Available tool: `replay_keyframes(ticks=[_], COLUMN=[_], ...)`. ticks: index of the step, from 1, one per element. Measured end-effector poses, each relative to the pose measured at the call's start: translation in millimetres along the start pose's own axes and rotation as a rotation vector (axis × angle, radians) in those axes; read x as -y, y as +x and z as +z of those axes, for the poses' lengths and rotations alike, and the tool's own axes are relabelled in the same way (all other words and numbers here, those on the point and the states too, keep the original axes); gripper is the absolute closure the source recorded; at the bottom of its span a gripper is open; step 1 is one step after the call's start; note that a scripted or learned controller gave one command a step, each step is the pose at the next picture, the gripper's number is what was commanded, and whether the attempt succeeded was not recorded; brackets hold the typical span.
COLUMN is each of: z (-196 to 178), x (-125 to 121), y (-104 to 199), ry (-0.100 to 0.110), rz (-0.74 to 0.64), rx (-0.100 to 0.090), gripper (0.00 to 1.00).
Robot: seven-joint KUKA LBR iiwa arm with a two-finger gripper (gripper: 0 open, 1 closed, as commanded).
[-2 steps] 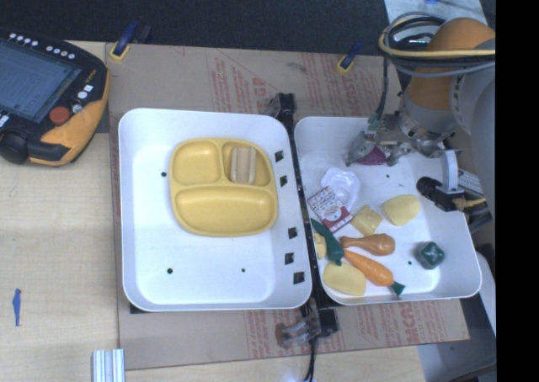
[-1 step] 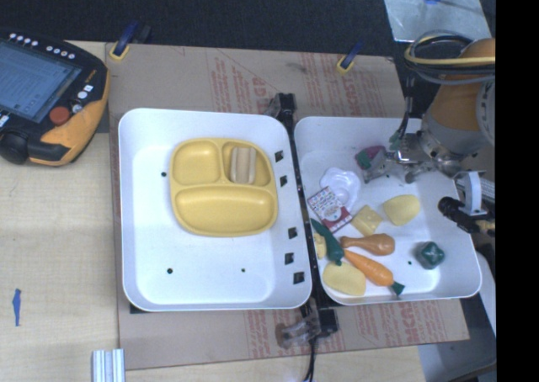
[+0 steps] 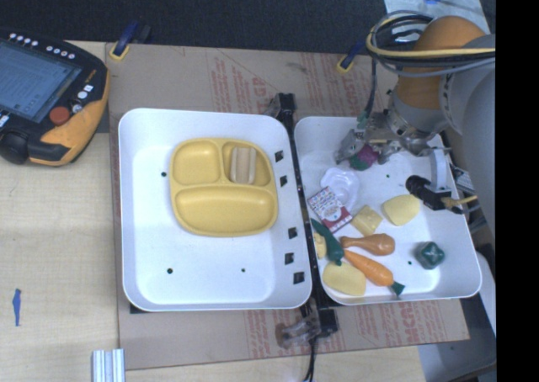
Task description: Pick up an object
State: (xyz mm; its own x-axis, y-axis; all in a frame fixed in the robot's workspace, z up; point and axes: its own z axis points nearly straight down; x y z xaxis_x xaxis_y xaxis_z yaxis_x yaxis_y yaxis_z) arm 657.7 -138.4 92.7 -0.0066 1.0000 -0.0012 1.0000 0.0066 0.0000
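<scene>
My gripper (image 3: 360, 150) hangs low over the far part of the right bin (image 3: 459, 288), reaching in from the right. A small purple and teal object (image 3: 365, 158) lies right at its tip; I cannot make out whether it is gripped. Nearer in the same bin lie a crumpled clear wrapper (image 3: 341, 182), a red and white packet (image 3: 328, 204), a yellow block (image 3: 366, 220), a pale yellow wedge (image 3: 401, 209), an orange drumstick (image 3: 372, 244), a carrot (image 3: 370, 267), a yellow slice (image 3: 344, 279) and a dark green piece (image 3: 430, 254).
The left bin (image 3: 152, 271) bears a yellow divided plate (image 3: 223, 204) with a tan piece (image 3: 243, 164) in its far right compartment. A teach pendant (image 3: 46, 94) rests on the bench at far left. Black clips (image 3: 295, 229) line the seam between the bins.
</scene>
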Motion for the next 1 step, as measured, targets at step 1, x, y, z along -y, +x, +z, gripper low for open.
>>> replay_keyframes(ticks=[1], z=[-9.2], x=[2.7], y=[-1.3], ry=[0.010], rz=[-0.001], rx=[-0.002], gripper=[1.00])
